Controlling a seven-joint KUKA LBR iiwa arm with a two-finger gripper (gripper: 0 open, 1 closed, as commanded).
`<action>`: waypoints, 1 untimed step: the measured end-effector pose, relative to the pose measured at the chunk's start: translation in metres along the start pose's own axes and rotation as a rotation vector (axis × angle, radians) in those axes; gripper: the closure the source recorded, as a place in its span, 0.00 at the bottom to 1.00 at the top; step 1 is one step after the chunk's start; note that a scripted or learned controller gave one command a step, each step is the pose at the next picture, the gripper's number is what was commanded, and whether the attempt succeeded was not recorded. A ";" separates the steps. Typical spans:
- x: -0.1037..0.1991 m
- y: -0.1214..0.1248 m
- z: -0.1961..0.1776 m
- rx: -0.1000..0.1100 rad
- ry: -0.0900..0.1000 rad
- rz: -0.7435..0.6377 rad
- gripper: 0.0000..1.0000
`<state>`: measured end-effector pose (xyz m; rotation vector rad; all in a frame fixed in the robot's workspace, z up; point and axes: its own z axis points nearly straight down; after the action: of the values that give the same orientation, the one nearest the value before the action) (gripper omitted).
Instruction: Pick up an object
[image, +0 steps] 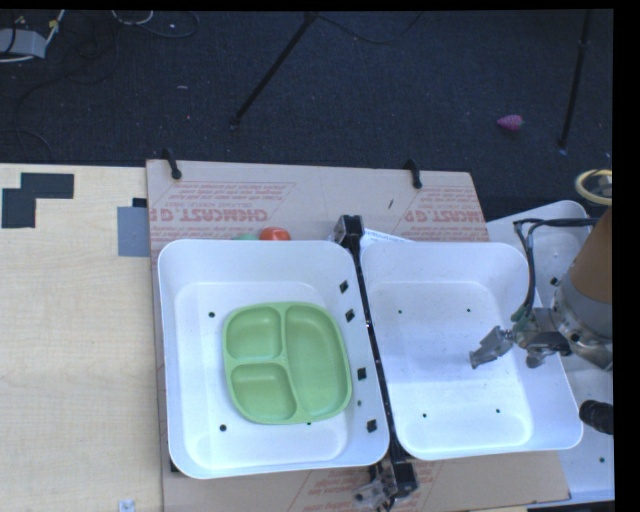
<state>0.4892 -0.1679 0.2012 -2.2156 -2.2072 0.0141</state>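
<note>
Glossy white plastic bins (445, 270); a smooth, matt green plastic tray (287, 362); a printed brown cardboard sheet (250, 205) beneath; pale wood-grain bench (70, 340); dark, rough carpet (330, 80); dull grey metal gripper (490, 348)

Two white bins (190, 300) (500, 270); one green divided plate (287, 362); one orange object (275, 235); one gripper (490, 348)

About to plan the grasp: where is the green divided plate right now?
In the camera view, the green divided plate lies flat in the left white bin, near its middle. The gripper is over the right bin, beyond the divider.
</note>
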 end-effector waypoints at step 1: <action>0.000 0.003 -0.007 -0.013 -0.002 -0.003 0.00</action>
<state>0.4921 -0.1678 0.2080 -2.2196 -2.2184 0.0027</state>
